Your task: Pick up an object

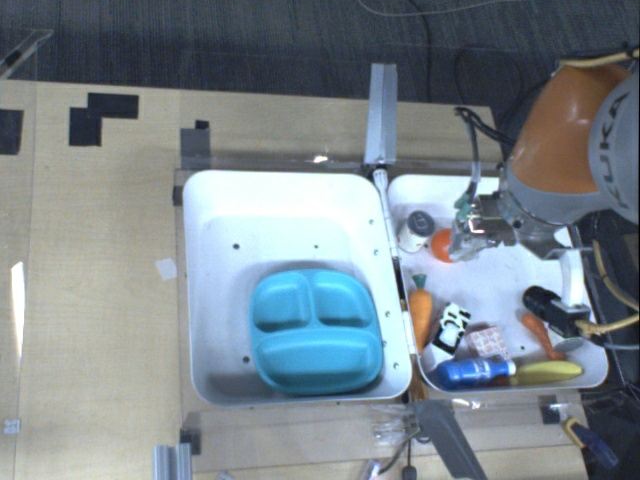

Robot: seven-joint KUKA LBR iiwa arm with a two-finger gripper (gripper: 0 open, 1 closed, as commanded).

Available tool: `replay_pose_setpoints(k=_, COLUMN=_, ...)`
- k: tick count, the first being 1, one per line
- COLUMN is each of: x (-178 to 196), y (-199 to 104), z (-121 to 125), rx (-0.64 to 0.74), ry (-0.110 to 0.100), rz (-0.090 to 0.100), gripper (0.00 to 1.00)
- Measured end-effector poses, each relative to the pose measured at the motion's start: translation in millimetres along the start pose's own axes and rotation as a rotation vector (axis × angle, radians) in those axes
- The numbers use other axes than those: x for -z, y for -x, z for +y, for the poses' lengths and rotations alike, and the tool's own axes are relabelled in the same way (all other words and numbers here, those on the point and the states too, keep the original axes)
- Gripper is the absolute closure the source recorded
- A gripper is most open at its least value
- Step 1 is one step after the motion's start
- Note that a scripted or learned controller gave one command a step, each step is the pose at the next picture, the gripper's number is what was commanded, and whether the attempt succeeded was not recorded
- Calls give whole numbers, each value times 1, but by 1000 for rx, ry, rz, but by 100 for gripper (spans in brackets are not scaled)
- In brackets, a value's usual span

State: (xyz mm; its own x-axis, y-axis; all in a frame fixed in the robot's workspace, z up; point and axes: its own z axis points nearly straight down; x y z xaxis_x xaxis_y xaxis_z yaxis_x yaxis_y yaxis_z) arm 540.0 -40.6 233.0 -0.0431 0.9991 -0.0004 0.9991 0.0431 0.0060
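**Orange ball at the gripper tip, right bin**

Orange and small, a ball (441, 247) lies on the white floor of the right bin (500, 298), in its upper left part, just beside a small white cup-like object (415, 230). The gripper (468, 236) stands directly to the ball's right, its tip touching or nearly touching it; whether the ball sits between the fingers cannot be told, nor whether they are spread or pressed together. Nearer the camera lie a carrot (421, 314), a black-and-white toy (451, 328), a blue bottle (478, 372) and a yellow banana (546, 370). The left bin (215, 268) holds a blue divided tray (315, 331). Both bins rest on a pale wooden bench (90, 298) before dark carpet (200, 18). The grey arm (570, 138), orange-banded, reaches in from the right, bent down over the right bin's upper edge.
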Motion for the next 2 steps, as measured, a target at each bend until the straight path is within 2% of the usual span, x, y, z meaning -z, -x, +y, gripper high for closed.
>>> replay_pose_setpoints(k=1, x=66, y=-19, z=-51, rx=-6, ry=0, rz=0, gripper=100)
replay_pose_setpoints(k=2, x=40, y=38, z=-6, rx=93, ry=0, rz=-1, gripper=100)
